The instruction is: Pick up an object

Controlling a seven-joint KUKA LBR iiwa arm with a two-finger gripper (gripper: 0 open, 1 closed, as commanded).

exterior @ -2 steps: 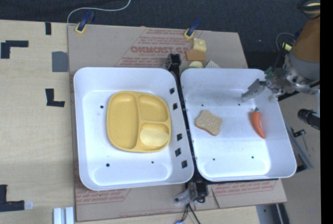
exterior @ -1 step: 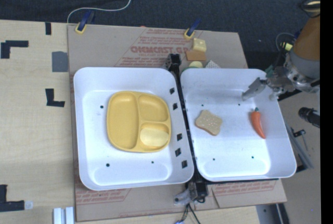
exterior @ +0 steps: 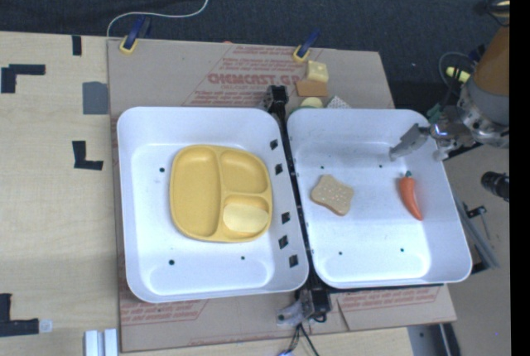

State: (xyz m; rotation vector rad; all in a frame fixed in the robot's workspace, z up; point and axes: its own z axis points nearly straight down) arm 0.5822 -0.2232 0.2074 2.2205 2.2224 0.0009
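A tan slice of toy bread (exterior: 332, 194) lies in the middle of the right white bin (exterior: 364, 263). An orange toy carrot (exterior: 411, 197) lies near that bin's right wall, pointing toward the front. My gripper (exterior: 419, 151) hangs over the bin's far right corner, just behind the carrot and apart from it. It stands open, with one grey finger (exterior: 404, 141) slanting left and nothing between the fingers. A yellow divided plate (exterior: 219, 191) rests in the left white bin (exterior: 141, 263).
Small tan and yellow blocks (exterior: 313, 82) sit on the cardboard behind the bins, next to a blue clamp (exterior: 306, 43). A black divider (exterior: 286, 180) runs between the two bins. The arm's wrist (exterior: 489, 89) stands beyond the right bin's right edge.
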